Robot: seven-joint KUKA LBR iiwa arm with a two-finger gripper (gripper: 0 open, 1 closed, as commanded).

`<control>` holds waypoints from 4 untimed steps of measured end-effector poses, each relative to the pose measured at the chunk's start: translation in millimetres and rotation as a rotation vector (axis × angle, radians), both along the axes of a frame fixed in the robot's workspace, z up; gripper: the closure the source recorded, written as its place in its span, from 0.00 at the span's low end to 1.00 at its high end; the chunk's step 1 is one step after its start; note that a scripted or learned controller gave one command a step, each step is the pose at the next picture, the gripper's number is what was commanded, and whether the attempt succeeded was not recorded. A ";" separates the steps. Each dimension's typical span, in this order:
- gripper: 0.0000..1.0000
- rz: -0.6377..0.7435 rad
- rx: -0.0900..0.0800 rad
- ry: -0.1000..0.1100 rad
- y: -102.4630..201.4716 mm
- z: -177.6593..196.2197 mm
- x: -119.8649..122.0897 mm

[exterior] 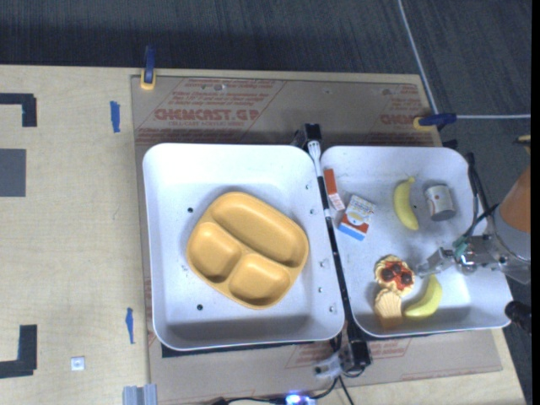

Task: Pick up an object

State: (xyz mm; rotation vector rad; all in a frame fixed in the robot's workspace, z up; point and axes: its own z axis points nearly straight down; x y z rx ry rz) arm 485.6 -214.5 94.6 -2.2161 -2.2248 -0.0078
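Two white bins are seen on the tabletop (67, 251): the left bin (169, 184) is occupied by a yellow sectioned tray (246, 248), the right bin (460, 310) by several small items. A banana (405, 202) and a grey cylinder (438, 201) are found near the far wall, a small carton (358, 213) toward the dividing edge. A second banana (426, 299) lies beside a pizza slice (393, 272) and a beige piece (387, 305) at the near wall. The gripper (433, 261) is positioned low between these groups; whether its fingers are spread cannot be told. Bare floor is left at the bin's middle
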 end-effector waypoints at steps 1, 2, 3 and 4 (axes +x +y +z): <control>1.00 -0.003 -0.004 -0.002 -1.6 9.6 -0.1; 1.00 -0.002 -0.005 0.001 41.2 81.0 49.3; 0.00 -0.003 -0.005 0.001 41.0 80.7 49.0; 0.00 -0.003 -0.004 0.001 87.1 -8.8 -5.5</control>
